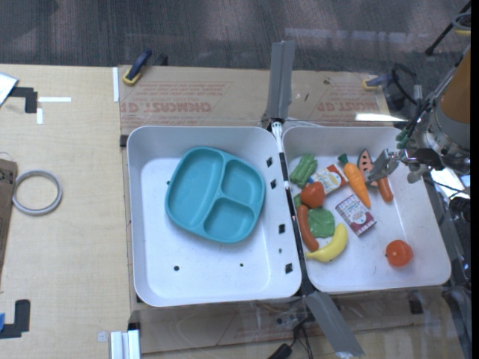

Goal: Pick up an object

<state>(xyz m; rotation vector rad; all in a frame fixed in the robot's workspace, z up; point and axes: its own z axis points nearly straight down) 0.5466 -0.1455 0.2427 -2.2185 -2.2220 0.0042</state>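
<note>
The right bin [419,275] holds several toy foods: a carrot [358,184], a watermelon slice [364,161], a green pepper [303,169], a snack packet [328,178], a red tomato [313,194], a banana [331,247], a small box [355,215] and an orange ball-shaped fruit [399,253]. My gripper [399,169] hangs over the bin's upper right part, open, with nothing between its fingers. One fingertip [383,166] sits just above a small orange-red piece [385,190], right of the carrot.
The left bin [150,275] bears a teal divided plate [215,194]. A sausage [306,229] and a green leaf [322,221] lie by the divider between the bins. A tape roll [35,192] rests on the bench at far left. Cables run at the right.
</note>
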